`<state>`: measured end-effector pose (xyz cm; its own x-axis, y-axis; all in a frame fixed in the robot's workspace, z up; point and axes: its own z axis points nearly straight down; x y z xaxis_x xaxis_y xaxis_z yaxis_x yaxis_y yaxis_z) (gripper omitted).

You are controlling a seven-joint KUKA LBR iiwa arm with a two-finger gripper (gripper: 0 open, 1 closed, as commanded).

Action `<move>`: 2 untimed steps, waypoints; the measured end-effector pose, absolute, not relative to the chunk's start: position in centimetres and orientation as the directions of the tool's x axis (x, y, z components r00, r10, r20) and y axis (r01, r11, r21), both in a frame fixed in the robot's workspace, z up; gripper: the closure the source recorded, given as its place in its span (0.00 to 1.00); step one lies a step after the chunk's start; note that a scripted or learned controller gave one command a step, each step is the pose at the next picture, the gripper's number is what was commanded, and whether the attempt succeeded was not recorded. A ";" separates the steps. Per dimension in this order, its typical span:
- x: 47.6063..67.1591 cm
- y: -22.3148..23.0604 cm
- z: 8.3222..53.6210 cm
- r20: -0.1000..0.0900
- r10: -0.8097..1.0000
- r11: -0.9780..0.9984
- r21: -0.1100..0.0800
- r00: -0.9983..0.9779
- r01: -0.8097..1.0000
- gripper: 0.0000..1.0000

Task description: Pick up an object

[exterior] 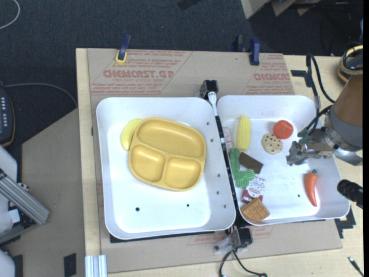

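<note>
The arm (pixel 346 117) is reaching in from the right and its gripper (pixel 300 152) is hovering over the right bin (pixel 271 104), near that bin's right-hand side. The view of the tool is poor: a dark cluster of metal is sitting over the white floor, and from this angle I cannot tell how the gripper is set, nor can I see any object caught in it. The toys are lying loose in the right bin. A red tomato (pixel 283 129) is sitting just left of and above the gripper, with a round speckled cookie (pixel 271 143) just beside it, lower left. A yellow corn cob (pixel 244 131) is lying upright along the bin's left part, near the wall shared with the other bin. Below it a green vegetable piece (pixel 236 169) is lying lengthwise, with a dark brown block (pixel 251 163) resting against it, possibly overlapping it. A small red and white packet (pixel 255 186) is lying below those, and a tan waffle-like piece (pixel 255 210) is sitting at the bin's front edge. An orange carrot (pixel 311 188) is lying below the gripper, apart from it, close to the right wall. In the left bin (pixel 115 172) a yellow divided plate (pixel 167 153) is lying with three compartments facing up, and a yellow banana-shaped piece (pixel 130 133) is peeking out at its upper left edge, touching it.
</note>
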<state>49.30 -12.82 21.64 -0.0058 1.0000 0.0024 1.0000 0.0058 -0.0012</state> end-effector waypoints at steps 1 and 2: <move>50.3 -8.0 21.0 0.003 1.000 0.006 -0.002 -0.006 1.000 1.00; 51.2 -2.6 22.5 0.002 1.000 0.008 0.004 -0.008 1.000 1.00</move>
<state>51.17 -2.59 22.52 -0.0076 1.0000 0.0018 1.0000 0.0076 0.0036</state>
